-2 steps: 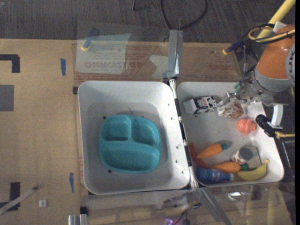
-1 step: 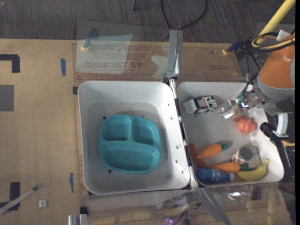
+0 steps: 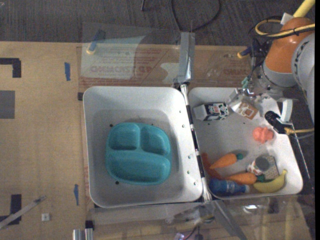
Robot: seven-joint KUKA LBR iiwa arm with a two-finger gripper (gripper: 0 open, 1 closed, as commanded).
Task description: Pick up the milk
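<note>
The milk [image 3: 211, 111] is a small white carton with black patches. It lies on its side at the back left of the right bin [image 3: 295, 156], close to the divider between the bins. My gripper [image 3: 243, 100] hangs over the back of the same bin, a short way to the right of the milk and apart from it. Just beneath the gripper lies a small white and orange packet [image 3: 247, 110]. Nothing of the milk is covered.
The right bin also holds a pink lump [image 3: 263, 134], two carrots [image 3: 223, 161], a blue bottle [image 3: 227, 187], a banana [image 3: 272, 182] and a round tin [image 3: 265, 165]. A teal divided plate [image 3: 138, 152] lies in the left bin [image 3: 95, 134].
</note>
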